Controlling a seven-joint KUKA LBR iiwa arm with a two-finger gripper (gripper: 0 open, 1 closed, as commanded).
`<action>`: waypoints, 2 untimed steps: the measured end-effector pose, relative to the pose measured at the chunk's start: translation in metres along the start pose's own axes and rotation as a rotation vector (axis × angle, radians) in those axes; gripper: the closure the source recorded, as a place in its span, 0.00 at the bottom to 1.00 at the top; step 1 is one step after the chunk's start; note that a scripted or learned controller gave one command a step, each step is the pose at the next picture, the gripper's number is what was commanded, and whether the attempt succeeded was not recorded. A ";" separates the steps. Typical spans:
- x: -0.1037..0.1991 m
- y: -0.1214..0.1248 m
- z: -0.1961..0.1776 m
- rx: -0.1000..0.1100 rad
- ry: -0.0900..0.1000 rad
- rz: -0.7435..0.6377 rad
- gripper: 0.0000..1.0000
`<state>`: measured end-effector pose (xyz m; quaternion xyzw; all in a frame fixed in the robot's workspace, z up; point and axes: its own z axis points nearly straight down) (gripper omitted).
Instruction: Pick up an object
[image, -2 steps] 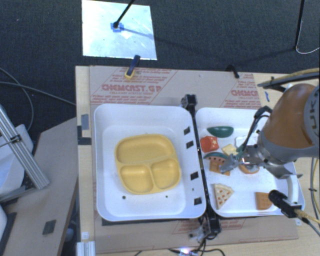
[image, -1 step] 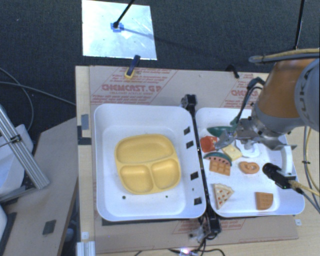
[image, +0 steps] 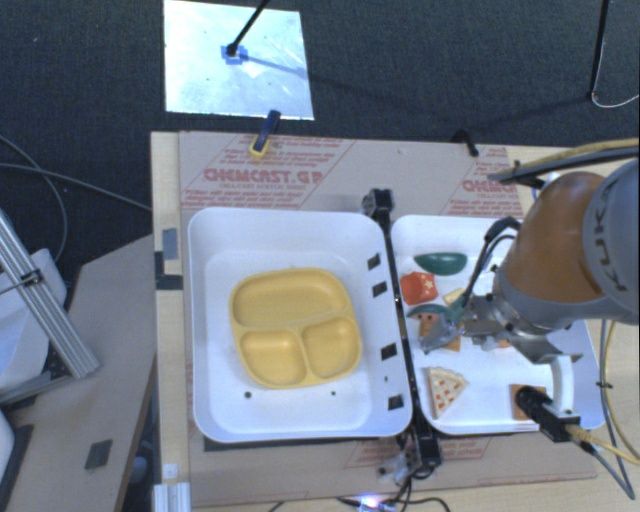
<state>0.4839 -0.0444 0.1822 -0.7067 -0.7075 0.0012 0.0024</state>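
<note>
The right bin (image: 480, 418) holds several small toy foods: a dark green piece (image: 441, 263) at the back, a red piece (image: 419, 288), a brown-orange piece (image: 438, 332) partly under the gripper, a pizza slice (image: 445, 388) at the front, and a brown square (image: 527, 400) at the front right. My gripper (image: 438, 330) reaches in from the right and sits low over the brown-orange piece, just in front of the red one. The orange and grey wrist (image: 560, 255) hides the bin's right middle.
The left bin (image: 215, 250) holds a yellow three-compartment tray (image: 295, 325). A black divider (image: 392, 310) with clips runs between the bins. Cardboard lies under both bins, and a yellow-handled tool (image: 265, 135) rests behind them. A metal frame stands at far left.
</note>
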 end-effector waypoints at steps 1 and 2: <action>-0.055 0.029 0.102 -0.005 -0.004 0.004 0.00; -0.018 0.100 -0.010 -0.022 -0.003 -0.009 0.00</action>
